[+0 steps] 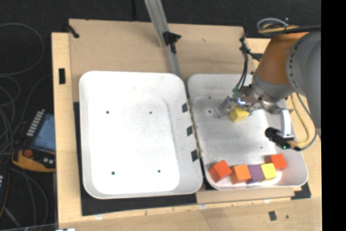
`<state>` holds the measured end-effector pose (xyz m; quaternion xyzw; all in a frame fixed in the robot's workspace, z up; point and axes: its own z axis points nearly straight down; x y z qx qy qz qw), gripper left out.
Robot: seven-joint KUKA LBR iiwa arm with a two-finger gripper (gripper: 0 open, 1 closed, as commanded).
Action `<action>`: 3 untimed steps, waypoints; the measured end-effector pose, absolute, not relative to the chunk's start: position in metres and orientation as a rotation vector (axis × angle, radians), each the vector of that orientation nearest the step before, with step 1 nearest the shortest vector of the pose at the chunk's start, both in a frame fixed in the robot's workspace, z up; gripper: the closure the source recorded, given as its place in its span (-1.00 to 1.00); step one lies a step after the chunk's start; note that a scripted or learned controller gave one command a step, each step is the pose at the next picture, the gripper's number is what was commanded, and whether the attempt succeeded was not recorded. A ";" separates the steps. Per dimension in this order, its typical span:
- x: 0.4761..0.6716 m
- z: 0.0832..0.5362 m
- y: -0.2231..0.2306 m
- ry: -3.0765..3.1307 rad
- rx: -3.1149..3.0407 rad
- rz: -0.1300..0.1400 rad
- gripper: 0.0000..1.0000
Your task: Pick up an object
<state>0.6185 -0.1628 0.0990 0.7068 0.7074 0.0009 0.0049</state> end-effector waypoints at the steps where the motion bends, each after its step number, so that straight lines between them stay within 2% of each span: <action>1: 0.620 0.111 -0.164 2.207 2.219 0.008 1.00; 2: 0.648 0.202 -0.067 2.229 2.206 0.013 1.00; 3: 0.632 0.197 0.008 2.233 2.213 0.002 1.00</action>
